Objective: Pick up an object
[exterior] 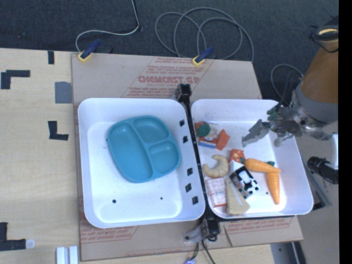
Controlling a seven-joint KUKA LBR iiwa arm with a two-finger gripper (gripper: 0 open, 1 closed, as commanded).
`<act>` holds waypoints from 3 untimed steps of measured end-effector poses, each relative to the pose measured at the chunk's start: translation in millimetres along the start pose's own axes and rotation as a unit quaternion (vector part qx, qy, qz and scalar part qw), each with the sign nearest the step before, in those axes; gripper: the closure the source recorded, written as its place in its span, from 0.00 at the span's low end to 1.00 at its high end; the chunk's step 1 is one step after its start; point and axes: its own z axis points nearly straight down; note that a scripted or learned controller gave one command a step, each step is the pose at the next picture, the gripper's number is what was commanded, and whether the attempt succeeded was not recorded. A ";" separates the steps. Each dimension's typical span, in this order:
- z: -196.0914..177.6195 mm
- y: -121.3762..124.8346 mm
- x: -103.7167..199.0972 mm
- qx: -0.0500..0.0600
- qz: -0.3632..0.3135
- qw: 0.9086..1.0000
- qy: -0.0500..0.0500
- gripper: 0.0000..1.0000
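My gripper (pixel 268 135) hangs over the right bin (pixel 291 202), near its 2 o'clock corner. My fingers (pixel 253 133) are spread apart, with nothing between them. One finger, a dull grey metal wedge, points toward 8 o'clock. My arm reaches in from 3 o'clock, its orange band (pixel 325 76) above the grey wrist.

Both bins are shallow, smooth white plastic with rounded corners. The left bin (pixel 91 147) holds a blue plate (pixel 143 147), glossy, oval, divided into three compartments, tilted with its long axis running 10 to 4 o'clock.

The right bin holds a cluster of small items. Two carrots sit toward 4 o'clock. The first carrot (pixel 261 165) is smooth, orange and tapered, and lies nearly level along 9 to 3 o'clock. The second carrot (pixel 274 187) lies just beside it, tip toward 6 o'clock. A pale curved croissant (pixel 216 166) rests near the bin's centre. A black-and-white toy (pixel 245 180) lies between the croissant and the carrots. A flat tan wedge (pixel 237 203) lies at 6 o'clock, with a printed card (pixel 216 192) touching its left side. An orange block (pixel 223 139) and a green-and-orange piece (pixel 203 129) sit toward 11 o'clock.
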 end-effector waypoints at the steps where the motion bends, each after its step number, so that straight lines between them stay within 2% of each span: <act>1: 123.1 46.0 -9.5 0.002 0.000 1.000 0.001 0.00; 2: 184.8 58.8 3.0 0.000 0.001 1.000 -0.001 0.00; 3: 175.7 58.6 4.0 0.000 0.000 1.000 0.000 1.00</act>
